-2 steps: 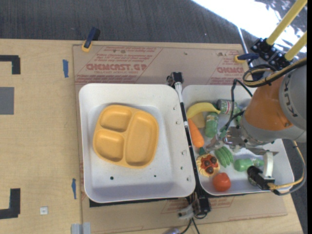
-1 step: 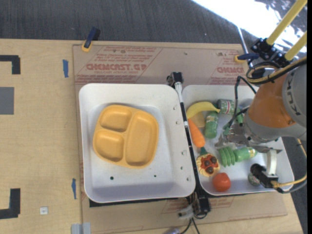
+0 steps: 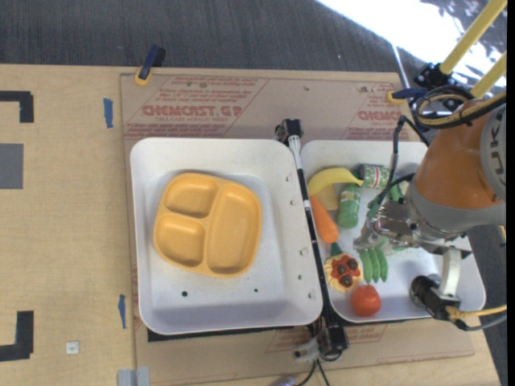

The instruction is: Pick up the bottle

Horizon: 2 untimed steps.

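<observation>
My own wrist covers much of the right bin [image 3: 475, 292], and the bottle [image 3: 375, 174] disappears under my arm at its right end. My end effector [image 3: 385, 230] is a dark tangle here; I can't read its fingers.

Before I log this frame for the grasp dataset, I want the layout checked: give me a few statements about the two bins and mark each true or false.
1. The yellow divided plate lies in the left bin. True.
2. The tomato sits in the left bin. False: it is in the right bin, near its front edge.
3. The carrot lies beside the banana. True.
4. The plate has five compartments. False: three.
5. The arm is over the left bin. False: it is over the right bin.
</observation>
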Each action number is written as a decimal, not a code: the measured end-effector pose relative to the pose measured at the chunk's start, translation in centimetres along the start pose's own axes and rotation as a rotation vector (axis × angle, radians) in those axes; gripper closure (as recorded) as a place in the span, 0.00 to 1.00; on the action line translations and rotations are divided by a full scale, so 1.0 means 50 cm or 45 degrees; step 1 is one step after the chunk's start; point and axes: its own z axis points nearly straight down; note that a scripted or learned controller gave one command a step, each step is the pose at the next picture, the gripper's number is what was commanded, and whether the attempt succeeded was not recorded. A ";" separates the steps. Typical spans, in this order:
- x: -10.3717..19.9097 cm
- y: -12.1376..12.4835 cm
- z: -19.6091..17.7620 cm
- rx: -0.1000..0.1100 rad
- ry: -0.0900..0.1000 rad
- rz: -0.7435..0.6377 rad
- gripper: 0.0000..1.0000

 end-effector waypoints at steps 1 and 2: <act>0.117 -0.002 0.001 0.001 0.000 0.402 1.00; 0.096 0.076 -0.238 -0.002 -0.001 -0.019 1.00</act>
